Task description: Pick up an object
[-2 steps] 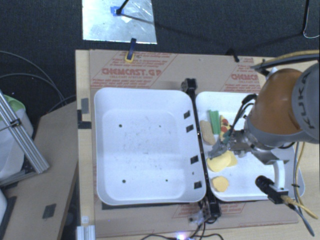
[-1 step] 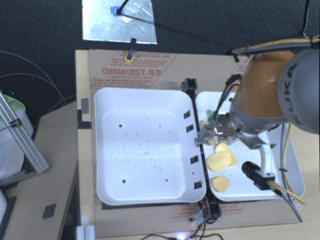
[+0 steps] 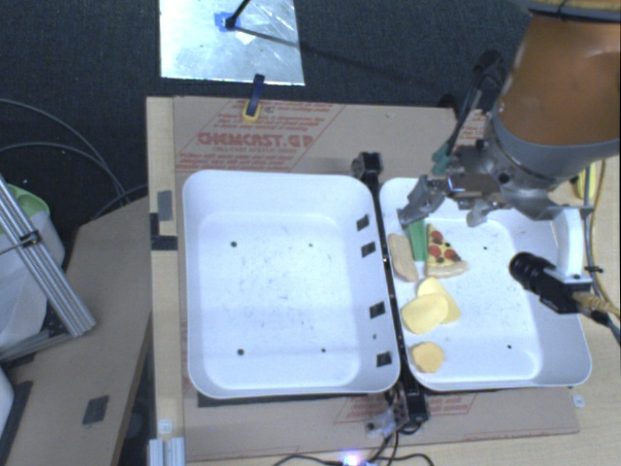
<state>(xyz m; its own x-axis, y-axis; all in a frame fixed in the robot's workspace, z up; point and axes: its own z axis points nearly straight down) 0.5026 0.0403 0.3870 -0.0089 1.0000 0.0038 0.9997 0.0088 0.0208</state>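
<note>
Oddly, the pincer [image 3: 424,205], state unclear, hangs beside a pizza-slice toy [image 3: 444,251], pepperoni-dotted.

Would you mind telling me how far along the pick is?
Done: the gripper has reached the right bin. In hand: it hovers over the pizza slice and green piece. Left: grasping and lifting; all toys lie on the bin floor.

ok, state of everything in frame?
gripper: low over the right bin's near-left part, beside the green piece
pizza slice: flat in right bin
green piece: beside the pizza slice
beige piece: by the bin's left wall
yellow pieces: flat, overlapping
left bin: upright
</note>
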